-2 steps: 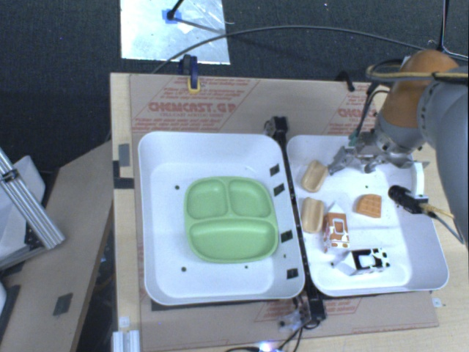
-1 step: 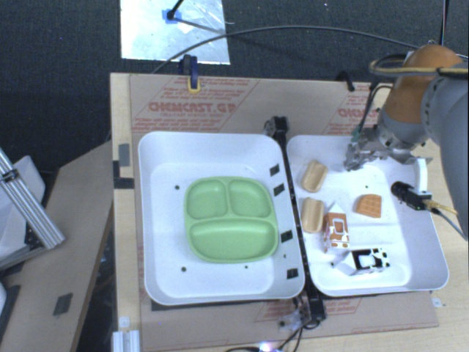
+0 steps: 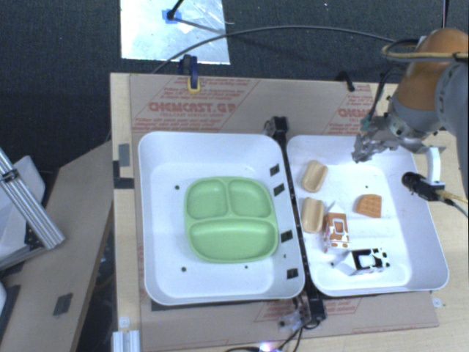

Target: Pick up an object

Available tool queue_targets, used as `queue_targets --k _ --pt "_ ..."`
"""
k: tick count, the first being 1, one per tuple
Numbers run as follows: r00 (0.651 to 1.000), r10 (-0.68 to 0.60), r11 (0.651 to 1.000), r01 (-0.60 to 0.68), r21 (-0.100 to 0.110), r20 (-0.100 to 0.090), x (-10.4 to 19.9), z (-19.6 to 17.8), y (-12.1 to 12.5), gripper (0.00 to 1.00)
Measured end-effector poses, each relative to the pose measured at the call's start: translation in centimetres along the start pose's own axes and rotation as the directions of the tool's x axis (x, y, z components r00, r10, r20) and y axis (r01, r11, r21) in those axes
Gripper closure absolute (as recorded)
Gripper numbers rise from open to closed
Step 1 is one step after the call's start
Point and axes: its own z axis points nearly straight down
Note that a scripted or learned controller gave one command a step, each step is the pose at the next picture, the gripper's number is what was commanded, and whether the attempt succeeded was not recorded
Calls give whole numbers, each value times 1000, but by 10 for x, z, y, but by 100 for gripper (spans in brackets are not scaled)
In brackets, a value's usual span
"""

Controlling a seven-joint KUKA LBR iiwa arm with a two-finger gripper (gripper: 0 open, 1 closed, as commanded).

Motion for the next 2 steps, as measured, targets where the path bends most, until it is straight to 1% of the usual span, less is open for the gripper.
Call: queue_targets --k 1,2 --pt "1000 -2 1000 2 -2 0 1 -45 4 100" --pt "1000 -3 1000 3 -3 1 1 -100 6 100"
